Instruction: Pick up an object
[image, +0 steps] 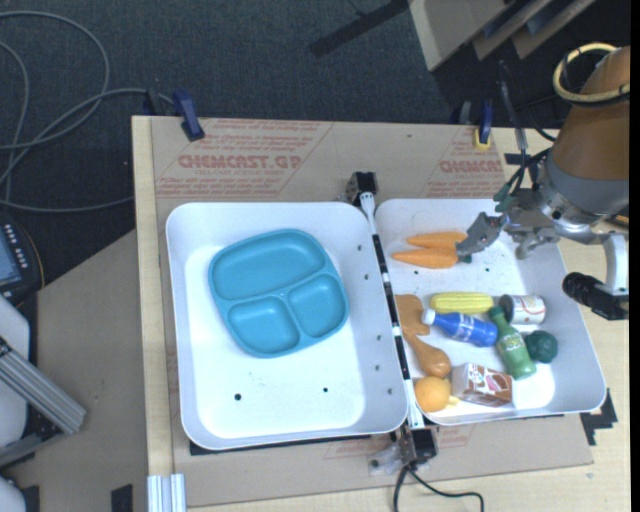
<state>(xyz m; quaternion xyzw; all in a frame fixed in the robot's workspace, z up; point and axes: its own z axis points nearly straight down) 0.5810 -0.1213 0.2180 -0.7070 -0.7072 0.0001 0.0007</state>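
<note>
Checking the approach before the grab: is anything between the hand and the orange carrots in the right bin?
Nothing visible: the hand sits right at the leafy end of the two orange toy carrots.

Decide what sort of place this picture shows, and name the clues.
Probably a robotics lab test bench: a grey arm with an orange band reaches over two shallow white bins, one holding small toy foods such as an orange plastic carrot, with loose cables on the floor.

Left bin (190, 300) carries a blue three-compartment tray (278, 290), sitting toward its far side. Brown printed cardboard (250, 155) covers the worktop, clipped down by blue clamps (186, 112) along the far edge.
</note>
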